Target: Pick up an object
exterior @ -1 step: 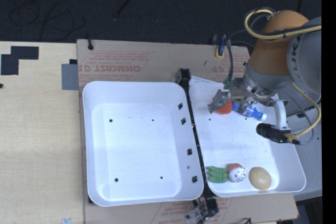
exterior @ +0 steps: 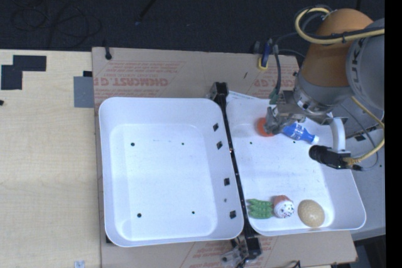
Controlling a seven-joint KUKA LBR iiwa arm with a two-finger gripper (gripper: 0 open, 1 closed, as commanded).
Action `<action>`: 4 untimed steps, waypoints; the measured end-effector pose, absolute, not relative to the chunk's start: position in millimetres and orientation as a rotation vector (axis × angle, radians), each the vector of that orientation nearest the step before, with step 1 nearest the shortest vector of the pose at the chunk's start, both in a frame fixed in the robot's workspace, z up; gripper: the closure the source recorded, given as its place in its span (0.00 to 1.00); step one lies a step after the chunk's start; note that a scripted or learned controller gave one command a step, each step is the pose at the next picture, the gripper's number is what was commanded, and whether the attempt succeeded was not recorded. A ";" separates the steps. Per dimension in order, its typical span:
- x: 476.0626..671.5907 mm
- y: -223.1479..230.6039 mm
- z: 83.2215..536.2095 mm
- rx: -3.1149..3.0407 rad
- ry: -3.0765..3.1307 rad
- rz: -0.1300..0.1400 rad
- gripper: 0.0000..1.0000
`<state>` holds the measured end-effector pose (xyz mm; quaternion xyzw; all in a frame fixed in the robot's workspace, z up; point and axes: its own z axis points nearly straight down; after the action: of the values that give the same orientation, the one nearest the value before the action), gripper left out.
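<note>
Camera view: gripper [exterior: 271,124] right over orange object [exterior: 263,127], apparently touching.

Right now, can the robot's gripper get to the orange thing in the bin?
Probably yes. The gripper is right above the orange thing near the far side of the right bin, and nothing lies between them. The blue object sits just beside it.
</note>
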<state>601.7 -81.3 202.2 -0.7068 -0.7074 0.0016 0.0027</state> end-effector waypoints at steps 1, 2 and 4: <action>601.5 -81.8 201.9 -2.219 -2.216 0.005 0.00; 610.9 -62.9 286.1 -2.221 -2.229 -0.007 0.00; 583.1 -26.7 364.2 -2.217 -2.227 -0.004 1.00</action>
<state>583.1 -26.7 364.2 -0.7055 -0.7087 -0.0012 -0.0004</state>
